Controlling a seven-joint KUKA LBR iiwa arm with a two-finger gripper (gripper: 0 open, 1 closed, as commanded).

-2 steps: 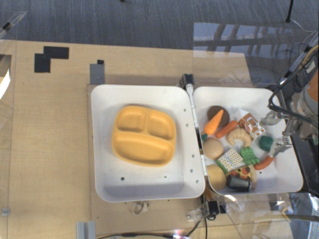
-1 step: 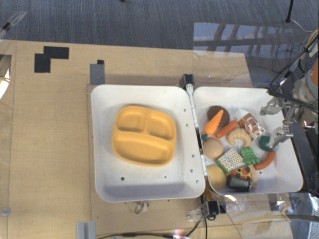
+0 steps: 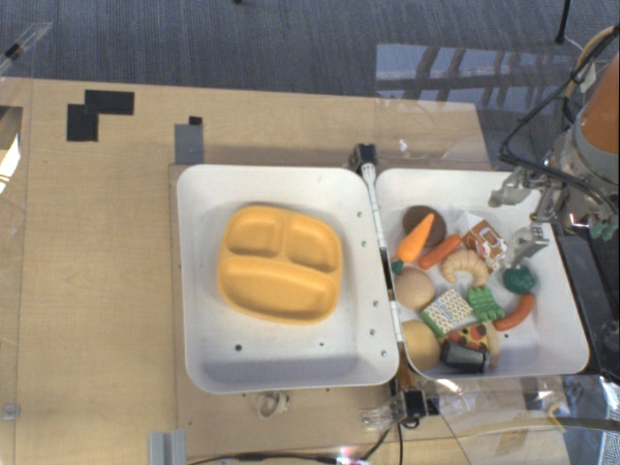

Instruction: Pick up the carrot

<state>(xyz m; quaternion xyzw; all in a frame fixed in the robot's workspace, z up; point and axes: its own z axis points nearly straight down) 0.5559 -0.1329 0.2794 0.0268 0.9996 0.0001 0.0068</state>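
Observation:
The carrot (image 3: pixel 418 237) is orange with a green stub at its lower end. It lies tilted in the upper left part of the right bin (image 3: pixel 572 342), leaning against a brown round toy (image 3: pixel 432 219). My gripper (image 3: pixel 517 223) hangs over the bin's upper right area, well to the right of the carrot. It is open, its two metal fingers (image 3: pixel 503 195) spread apart with nothing between them.
Toy foods crowd the right bin: an orange sausage (image 3: pixel 441 251), a croissant (image 3: pixel 466 268), a red-white packet (image 3: pixel 484 241), broccoli (image 3: pixel 519 279), a red sausage (image 3: pixel 515 311), a beige egg (image 3: pixel 415 287) and a black can (image 3: pixel 463 357). The left bin (image 3: pixel 194 337) holds a yellow divided plate (image 3: pixel 280 263).

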